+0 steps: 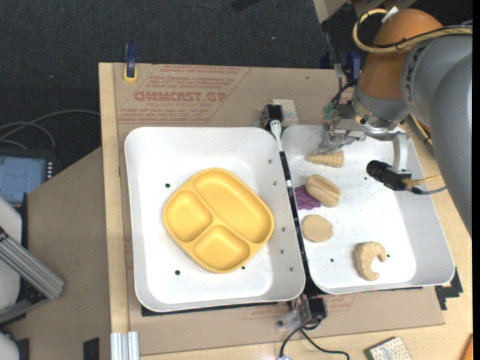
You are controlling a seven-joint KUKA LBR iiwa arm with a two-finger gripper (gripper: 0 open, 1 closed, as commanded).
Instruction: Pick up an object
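Gripper (335,137) sits at the right bin's (420,223) 11 o'clock, directly over the cone (327,158). You cannot tell its hand state. Nothing lifted: grasp and raise remain. Roll (322,190) lies at centre-left.

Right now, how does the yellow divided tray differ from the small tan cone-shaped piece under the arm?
The yellow three-compartment plastic tray lies in the left white bin; the tan ridged cone-shaped piece lies in the right white bin. The tray is far larger. The tray sits well away from the arm; the cone lies right below the pincer. Both rest on bin floors.
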